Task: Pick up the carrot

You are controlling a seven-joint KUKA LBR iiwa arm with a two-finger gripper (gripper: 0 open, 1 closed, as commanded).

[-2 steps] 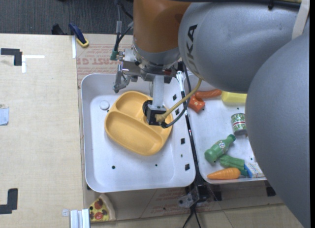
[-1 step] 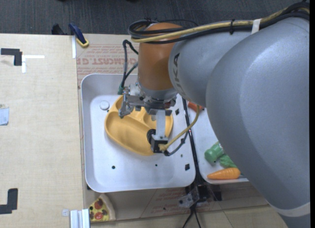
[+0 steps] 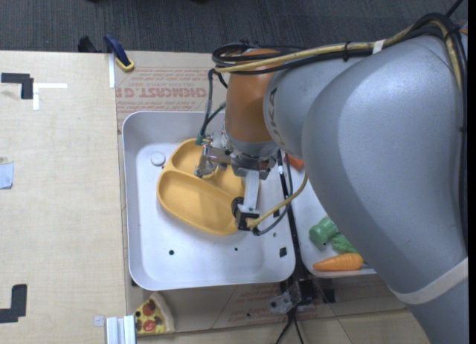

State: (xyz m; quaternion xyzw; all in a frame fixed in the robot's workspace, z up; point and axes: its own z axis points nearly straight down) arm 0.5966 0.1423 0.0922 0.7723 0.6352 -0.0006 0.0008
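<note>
Claw (image 3: 223, 163) hovered over the yellow two-compartment plastic dish (image 3: 195, 194), finger state unclear; orange tapered carrot (image 3: 338, 262) lay at 4 o'clock, ungrasped.

Carrot (image 3: 338, 263) in right bin (image 3: 327, 274)

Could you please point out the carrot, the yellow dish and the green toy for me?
carrot (image 3: 338, 263), camera view, middle of its orange body.
yellow dish (image 3: 195, 200), camera view, floor of its nearer compartment.
green toy (image 3: 324, 232), camera view, its rounded top.
</note>
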